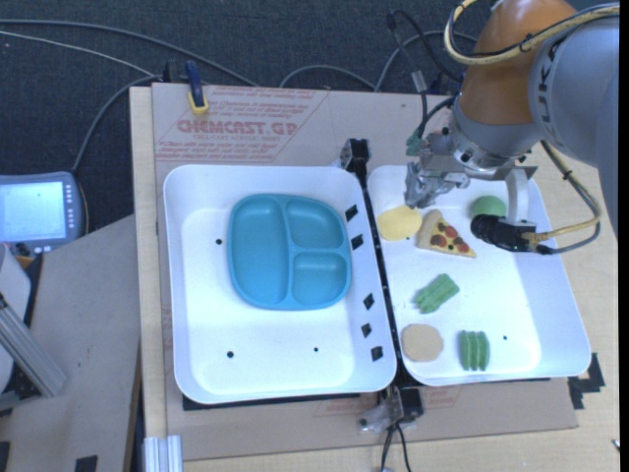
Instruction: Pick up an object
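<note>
My gripper (424, 196) hangs low over the far left part of the right bin (562, 293). Its tip is just above and between a pale yellow round piece (396, 225) and a toy pizza slice (445, 236). Nothing is visibly held. Other objects in this bin are a green round piece (486, 206) behind the pizza slice, a green ridged piece (435, 292) in the middle, a tan disc (423, 342) and a dark green striped piece (475, 350) near the front.
The left bin (197, 293) holds a blue divided plate (290, 252). A black divider (366, 254) runs between the bins. A black connector with a yellow cable (503, 232) hangs from the arm over the right bin.
</note>
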`<state>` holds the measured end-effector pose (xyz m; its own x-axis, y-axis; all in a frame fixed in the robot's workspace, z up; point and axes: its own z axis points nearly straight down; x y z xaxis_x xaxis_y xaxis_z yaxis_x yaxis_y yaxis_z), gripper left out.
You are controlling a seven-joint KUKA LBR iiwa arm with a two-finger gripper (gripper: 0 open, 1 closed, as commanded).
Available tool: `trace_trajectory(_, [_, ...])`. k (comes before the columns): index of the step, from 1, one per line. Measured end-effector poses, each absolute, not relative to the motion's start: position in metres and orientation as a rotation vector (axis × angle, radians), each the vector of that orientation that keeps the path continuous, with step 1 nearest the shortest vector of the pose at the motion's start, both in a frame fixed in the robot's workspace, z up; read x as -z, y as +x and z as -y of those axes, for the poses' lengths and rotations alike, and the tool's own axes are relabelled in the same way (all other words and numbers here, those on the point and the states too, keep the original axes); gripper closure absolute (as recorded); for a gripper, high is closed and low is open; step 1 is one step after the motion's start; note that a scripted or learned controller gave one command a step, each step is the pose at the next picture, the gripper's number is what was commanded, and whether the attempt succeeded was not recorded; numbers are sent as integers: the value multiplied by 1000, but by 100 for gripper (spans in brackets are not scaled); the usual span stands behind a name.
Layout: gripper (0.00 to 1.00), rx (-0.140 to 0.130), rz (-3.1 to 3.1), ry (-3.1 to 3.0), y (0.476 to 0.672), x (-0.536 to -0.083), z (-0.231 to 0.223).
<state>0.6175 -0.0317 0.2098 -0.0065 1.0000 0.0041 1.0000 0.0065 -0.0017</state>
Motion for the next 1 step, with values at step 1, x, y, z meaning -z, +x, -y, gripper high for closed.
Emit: trace_trajectory(1, [100, 5, 2228, -2214, 621, -216, -20])
